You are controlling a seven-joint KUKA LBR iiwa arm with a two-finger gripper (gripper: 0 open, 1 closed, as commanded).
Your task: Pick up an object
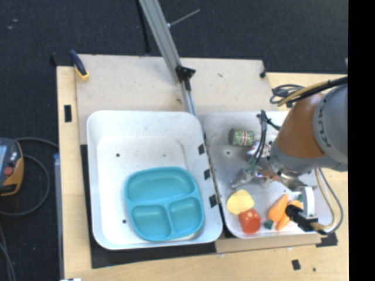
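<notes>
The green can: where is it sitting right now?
The green can lies on its side near the far edge of the right bin, beyond the yellow fruit and left of the arm.

We see the arm (328,127) as a thick round body, grey on its outer part, with a wide orange band (296,136) on the side nearer to the right bin (220,151). Dark cables (287,92) with some yellow in them loop just beyond the band, away from the bin. Over the bin, thin dark wires (262,130) run to a small metal gripper (249,174) of silver colour.
</notes>
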